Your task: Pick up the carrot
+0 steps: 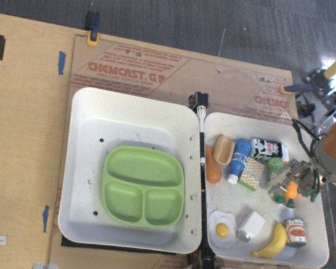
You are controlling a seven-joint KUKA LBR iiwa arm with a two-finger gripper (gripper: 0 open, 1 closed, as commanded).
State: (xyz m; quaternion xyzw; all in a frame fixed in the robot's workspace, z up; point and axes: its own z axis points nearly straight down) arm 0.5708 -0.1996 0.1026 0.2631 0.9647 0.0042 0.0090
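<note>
We see the gripper (299, 181) low over the right bin (320, 254) near its right edge; the carrot (289, 194) lies just beneath it, touching; whether it grips anything we cannot tell.

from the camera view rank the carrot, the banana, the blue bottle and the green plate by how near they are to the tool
1. Carrot, right at the tool.
2. Banana, near the right bin's front edge.
3. Blue bottle, toward the bin divider.
4. Green plate, in the left bin.
</note>
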